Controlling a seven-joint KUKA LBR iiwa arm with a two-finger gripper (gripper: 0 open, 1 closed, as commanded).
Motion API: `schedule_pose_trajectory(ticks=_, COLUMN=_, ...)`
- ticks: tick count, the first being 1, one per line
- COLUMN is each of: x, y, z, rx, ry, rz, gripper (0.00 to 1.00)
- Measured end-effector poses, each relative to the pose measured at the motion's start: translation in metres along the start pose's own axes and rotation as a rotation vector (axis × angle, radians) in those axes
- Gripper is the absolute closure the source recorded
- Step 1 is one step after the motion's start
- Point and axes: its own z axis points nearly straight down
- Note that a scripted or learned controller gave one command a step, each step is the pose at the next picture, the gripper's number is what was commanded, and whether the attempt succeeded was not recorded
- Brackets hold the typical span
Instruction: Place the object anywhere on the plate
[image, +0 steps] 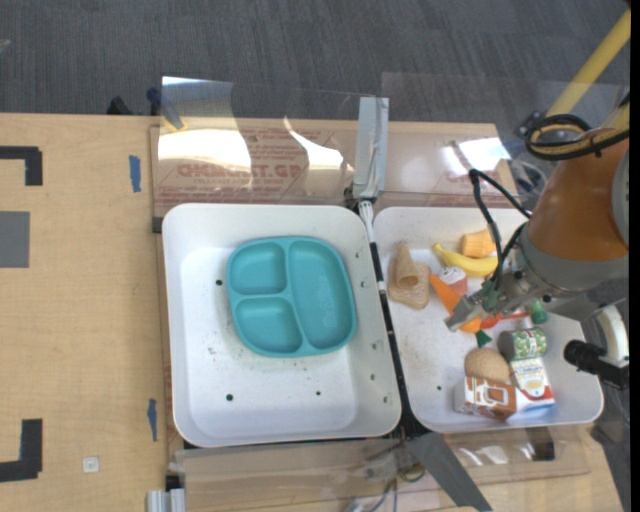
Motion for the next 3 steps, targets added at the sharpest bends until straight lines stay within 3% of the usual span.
schedule_pose_trajectory(ticks=1, x=0.071, y=0.028, z=-0.071, rx=-0.009, ry=-0.002, rz=-0.204, gripper=1.00)
schedule_pose_trajectory(ticks=2, x=0.148, y=0.055, z=-0.039, rx=0.003, ry=0.003, rz=-0.110, gripper=1.00)
schedule_pose_trajectory(ticks=3, x=0.146, y=0.055, z=-0.040, rx=0.001, ry=0.001, rz=-0.107, gripper=0.00)
